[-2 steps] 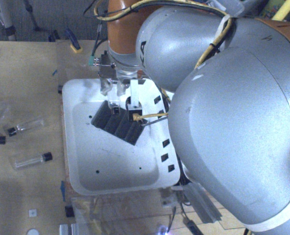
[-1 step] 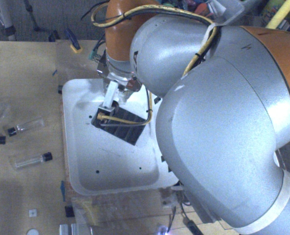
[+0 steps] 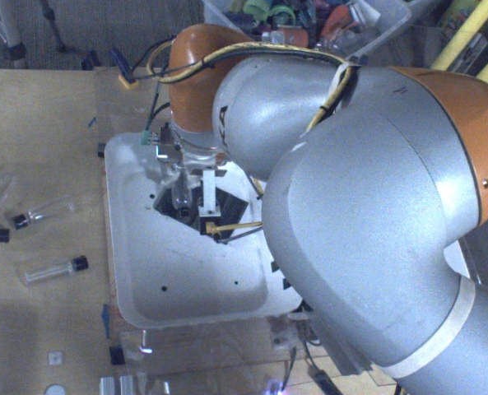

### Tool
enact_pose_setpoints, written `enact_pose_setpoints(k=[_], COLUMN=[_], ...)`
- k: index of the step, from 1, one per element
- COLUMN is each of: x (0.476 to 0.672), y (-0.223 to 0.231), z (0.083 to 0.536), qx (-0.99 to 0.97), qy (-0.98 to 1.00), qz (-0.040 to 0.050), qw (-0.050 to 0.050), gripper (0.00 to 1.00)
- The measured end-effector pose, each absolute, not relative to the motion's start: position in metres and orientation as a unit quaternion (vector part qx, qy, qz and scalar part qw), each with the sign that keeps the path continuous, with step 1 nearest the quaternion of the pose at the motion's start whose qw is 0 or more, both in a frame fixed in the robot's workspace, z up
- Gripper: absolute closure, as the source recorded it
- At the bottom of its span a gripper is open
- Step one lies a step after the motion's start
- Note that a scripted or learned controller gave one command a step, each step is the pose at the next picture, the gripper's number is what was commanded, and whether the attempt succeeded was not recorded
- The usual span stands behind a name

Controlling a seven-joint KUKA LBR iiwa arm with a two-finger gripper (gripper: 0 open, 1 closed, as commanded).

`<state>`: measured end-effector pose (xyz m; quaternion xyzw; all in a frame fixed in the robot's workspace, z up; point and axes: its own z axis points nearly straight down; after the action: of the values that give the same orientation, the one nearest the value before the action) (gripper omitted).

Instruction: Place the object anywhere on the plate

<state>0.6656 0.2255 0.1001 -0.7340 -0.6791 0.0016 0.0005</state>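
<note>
My gripper [image 3: 182, 197] hangs low in the back part of a shallow white bin [image 3: 186, 290], under the orange wrist band. A small dark shape [image 3: 166, 207] lies on the bin floor right at the gripper's tip; I cannot tell what it is or whether it is held. The large grey arm covers the right side of this bin and everything further right.
Several clear vials with black caps [image 3: 56, 267] lie on the wooden bench to the bin's left. A clear tub of colourful items [image 3: 309, 6] stands at the back. Two small dark specks [image 3: 164, 287] dot the bin floor near its front.
</note>
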Motion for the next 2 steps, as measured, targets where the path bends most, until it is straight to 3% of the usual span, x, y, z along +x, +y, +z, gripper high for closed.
enact_pose_setpoints(k=[1, 2], x=[0.666, 0.667], y=[0.226, 0.219], z=[0.11, 0.172], qx=[-0.604, -0.422], qy=[-0.797, -0.907], qz=[0.0015, -0.0016], qw=[0.001, -0.002], gripper=[1.0, 1.0])
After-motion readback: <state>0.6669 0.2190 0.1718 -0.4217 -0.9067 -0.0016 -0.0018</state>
